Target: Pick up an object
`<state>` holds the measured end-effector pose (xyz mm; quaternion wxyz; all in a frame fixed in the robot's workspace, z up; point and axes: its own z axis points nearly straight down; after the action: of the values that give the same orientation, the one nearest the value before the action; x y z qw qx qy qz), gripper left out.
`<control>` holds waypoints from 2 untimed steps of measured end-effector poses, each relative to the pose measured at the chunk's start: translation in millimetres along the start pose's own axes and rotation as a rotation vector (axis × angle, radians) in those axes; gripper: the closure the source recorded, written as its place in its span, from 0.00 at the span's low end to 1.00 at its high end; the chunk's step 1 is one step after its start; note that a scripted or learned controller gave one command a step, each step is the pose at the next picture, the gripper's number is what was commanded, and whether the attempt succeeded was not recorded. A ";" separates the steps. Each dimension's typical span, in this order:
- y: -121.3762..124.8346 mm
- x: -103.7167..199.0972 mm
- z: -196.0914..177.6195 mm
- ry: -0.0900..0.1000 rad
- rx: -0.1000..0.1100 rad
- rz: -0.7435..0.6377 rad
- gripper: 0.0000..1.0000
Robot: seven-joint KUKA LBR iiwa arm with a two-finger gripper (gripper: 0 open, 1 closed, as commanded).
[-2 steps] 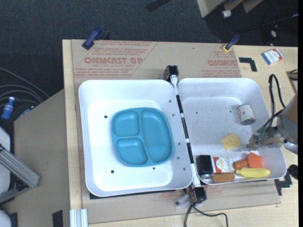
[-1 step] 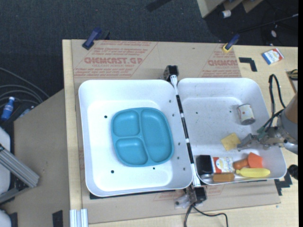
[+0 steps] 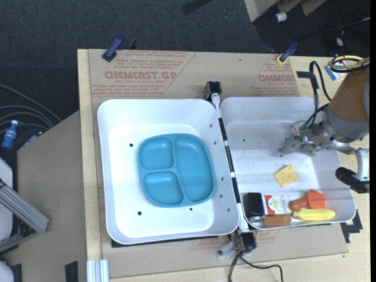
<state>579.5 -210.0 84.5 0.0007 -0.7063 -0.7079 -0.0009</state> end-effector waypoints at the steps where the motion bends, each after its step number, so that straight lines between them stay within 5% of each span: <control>1: 82.2 -5.3 -0.2 0.012 0.005 -0.003 0.00; 2: 83.2 -7.4 -12.8 0.005 0.000 -0.004 1.00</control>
<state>662.7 -217.1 97.3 0.0026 -0.7047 -0.7095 -0.0025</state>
